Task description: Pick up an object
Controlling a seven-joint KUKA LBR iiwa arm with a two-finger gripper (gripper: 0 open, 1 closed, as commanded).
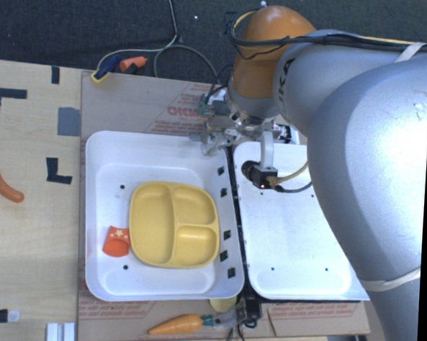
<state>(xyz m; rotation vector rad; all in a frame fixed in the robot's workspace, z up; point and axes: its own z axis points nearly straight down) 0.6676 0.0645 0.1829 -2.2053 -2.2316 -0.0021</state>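
A yellow divided plate point(173, 223) lies in the middle of the left white bin point(103, 152). A small orange-red cup point(117, 242) lies on its side against the plate's left edge. My gripper point(217, 137) hangs over the bin's far right corner, up and to the right of the plate and well apart from both objects. Its tip is small and partly lost against the wrist hardware. Nothing shows in its grasp.
The right white bin point(289, 236) lies under my large grey arm point(359, 153). Outside the bins, a toy carrot point(177, 324) lies at the front and an orange sausage point(5, 184) at far left. A black divider point(232, 218) separates the bins.
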